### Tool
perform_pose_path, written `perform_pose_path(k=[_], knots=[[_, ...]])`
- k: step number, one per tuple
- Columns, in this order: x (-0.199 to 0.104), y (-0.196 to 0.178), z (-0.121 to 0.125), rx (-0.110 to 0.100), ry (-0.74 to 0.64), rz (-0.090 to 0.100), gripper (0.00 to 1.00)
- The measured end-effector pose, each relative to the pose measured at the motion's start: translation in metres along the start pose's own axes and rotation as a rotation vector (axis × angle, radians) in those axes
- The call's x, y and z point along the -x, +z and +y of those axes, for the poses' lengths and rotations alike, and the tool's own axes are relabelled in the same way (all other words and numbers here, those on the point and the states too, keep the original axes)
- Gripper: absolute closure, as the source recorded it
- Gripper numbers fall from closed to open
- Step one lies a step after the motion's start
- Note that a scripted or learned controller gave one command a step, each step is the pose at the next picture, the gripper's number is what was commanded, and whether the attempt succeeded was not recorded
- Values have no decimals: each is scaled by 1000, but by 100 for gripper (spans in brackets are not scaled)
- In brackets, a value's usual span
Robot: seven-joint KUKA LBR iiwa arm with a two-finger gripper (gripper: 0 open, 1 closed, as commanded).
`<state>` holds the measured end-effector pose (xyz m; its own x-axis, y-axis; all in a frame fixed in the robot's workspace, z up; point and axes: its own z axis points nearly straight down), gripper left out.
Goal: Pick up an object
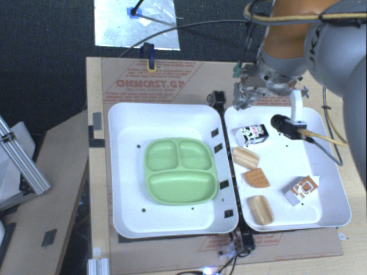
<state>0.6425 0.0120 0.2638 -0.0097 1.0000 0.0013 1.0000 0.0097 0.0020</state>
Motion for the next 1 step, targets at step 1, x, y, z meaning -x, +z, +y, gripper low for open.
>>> perform_pose_path(k=[1], knots=[[-63, 10, -4, -1, -1, 1, 100]])
